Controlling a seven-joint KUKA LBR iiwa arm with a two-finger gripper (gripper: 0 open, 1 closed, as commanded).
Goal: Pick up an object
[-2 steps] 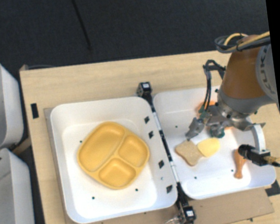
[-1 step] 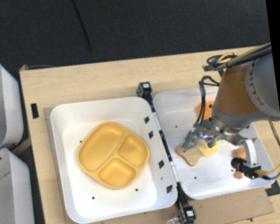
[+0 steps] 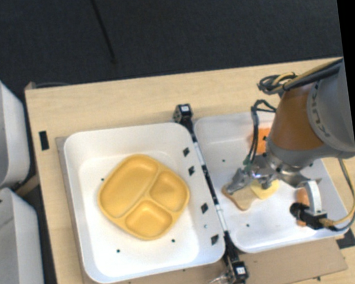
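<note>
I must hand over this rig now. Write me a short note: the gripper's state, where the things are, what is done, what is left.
Gripper: low in the right bin, over the tan toast-shaped piece; whether the jaws are open or shut cannot be told from this view.
Things: tan piece and a pale yellow piece lie together at the wrist; an orange item sits behind the arm. A yellow divided plate lies in the left bin.
Done: no lift visible.
Left: grasp one object and raise it.
</note>
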